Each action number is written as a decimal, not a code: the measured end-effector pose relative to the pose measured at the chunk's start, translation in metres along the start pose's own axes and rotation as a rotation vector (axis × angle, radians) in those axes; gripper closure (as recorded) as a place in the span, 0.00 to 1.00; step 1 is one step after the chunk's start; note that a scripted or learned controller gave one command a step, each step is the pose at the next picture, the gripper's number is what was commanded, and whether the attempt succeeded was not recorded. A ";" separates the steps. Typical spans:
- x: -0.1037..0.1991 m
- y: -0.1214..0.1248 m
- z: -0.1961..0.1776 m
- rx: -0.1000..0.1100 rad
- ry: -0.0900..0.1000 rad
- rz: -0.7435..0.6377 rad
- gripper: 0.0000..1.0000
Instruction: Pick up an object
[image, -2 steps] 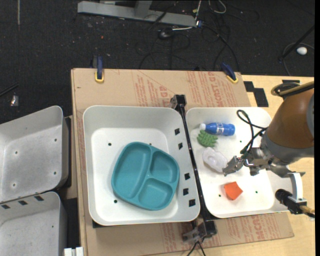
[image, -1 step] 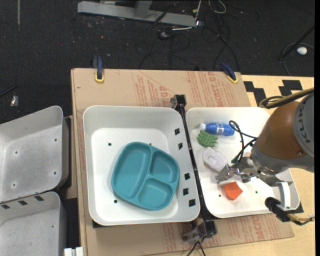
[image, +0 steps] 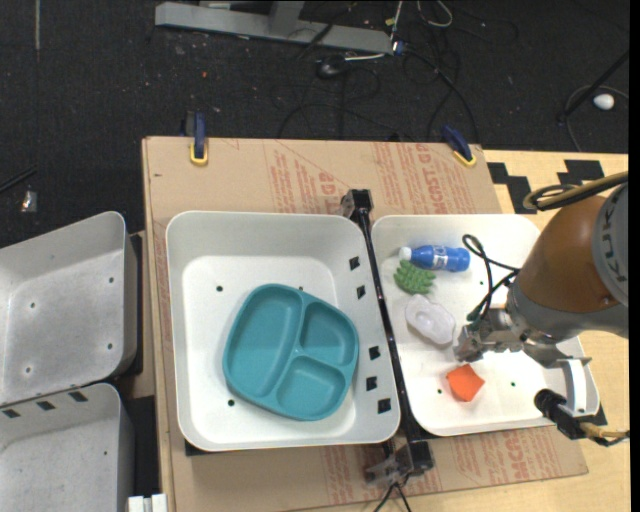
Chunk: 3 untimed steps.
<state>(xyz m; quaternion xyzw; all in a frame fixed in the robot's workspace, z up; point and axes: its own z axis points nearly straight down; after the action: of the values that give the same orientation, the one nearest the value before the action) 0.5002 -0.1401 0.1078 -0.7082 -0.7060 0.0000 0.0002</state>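
While nothing sits between the fingers that we can see, we judge the pick as not yet made. Lowest in the frame at lower right lies the orange object (image: 464, 383), on the floor of the right bin (image: 520, 420). Just above it the gripper (image: 472, 345) hangs, close to the orange object and to the clear pale object (image: 430, 321); whether its claw is apart or together we cannot tell. Farther up lie the green object (image: 412, 277) and the blue bottle (image: 438, 258). At centre left, the left bin (image: 190, 300) holds a teal divided plate (image: 291, 351). Closing and lifting remain.
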 end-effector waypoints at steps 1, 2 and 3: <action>-0.003 0.007 -0.044 -0.004 -0.001 -0.005 1.00; -0.008 0.016 -0.093 -0.005 -0.002 -0.005 1.00; -0.008 0.017 -0.122 -0.004 -0.002 -0.006 1.00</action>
<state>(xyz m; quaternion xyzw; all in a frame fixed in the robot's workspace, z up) 0.5176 -0.1483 0.2296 -0.7062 -0.7080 -0.0009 -0.0019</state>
